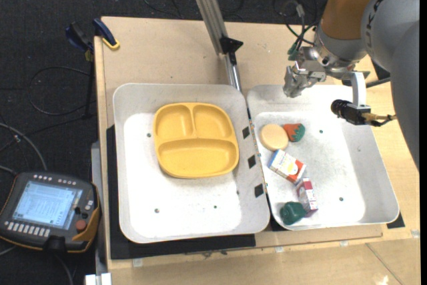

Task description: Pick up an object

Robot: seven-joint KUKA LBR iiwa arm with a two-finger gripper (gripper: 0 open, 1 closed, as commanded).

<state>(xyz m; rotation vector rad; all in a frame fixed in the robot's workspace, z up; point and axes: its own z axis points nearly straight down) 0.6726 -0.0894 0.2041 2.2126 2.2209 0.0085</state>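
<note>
Two shallow white bins are sitting side by side on the bench [133,57], the left bin [133,143] and the right bin [360,170] touching along their inner edges. The grey arm [393,17] with its orange band is reaching in from the right and bending down over the far edge of the right bin. A yellow divided tray [196,140] is lying flat in the upper middle of the left bin. A handheld control pendant [47,210] is resting off the bench at the lower left. The gripper [295,85] is hanging above the far left corner of the right bin, apart from every object; whether its fingers are spread or closed I cannot tell, and nothing is showing between them. In the right bin's left half, a round tan disc [273,137] is lying just beside a red-and-green toy [295,131], a small white-and-orange box [287,166] below them, then a small red-and-white carton [307,195] touching a dark green lump [291,213] near the front rim.
</note>
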